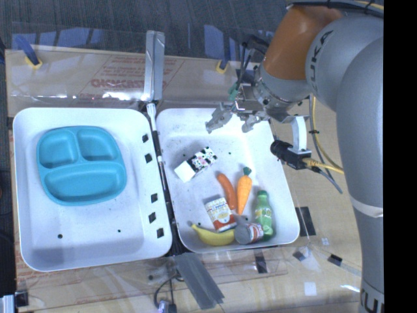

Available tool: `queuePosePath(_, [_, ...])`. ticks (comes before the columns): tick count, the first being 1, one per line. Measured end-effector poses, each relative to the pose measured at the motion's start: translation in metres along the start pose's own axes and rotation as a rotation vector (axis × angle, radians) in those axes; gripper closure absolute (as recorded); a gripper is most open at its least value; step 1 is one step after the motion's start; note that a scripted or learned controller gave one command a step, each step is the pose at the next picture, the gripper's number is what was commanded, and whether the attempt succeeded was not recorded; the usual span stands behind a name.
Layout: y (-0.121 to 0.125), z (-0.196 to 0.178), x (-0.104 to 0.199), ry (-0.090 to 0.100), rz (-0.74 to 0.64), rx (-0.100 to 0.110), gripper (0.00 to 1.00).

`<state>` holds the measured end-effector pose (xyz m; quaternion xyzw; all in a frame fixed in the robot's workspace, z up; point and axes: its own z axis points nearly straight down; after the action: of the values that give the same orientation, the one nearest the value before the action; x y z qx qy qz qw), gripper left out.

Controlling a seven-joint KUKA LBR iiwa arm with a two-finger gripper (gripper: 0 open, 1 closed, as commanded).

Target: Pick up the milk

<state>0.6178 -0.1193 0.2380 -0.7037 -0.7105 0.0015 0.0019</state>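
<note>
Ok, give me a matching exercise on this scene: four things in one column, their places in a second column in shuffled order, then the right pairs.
Things:
1. milk carton
2. blue divided plate
3. banana
4. gripper

Places:
A. in the left bin
B. at the near edge of the right bin, beside the red can
C. over the far edge of the right bin
D. lying on its side in the upper left part of the right bin, apart from the carrots

Pairs: 1-D, 2-A, 3-B, 4-C
</note>
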Motion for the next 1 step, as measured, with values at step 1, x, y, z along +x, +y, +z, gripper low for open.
queuePosePath(1, [-0.0134, 0.1245, 0.0235, -0.003, -0.218, -0.022, 0.00])
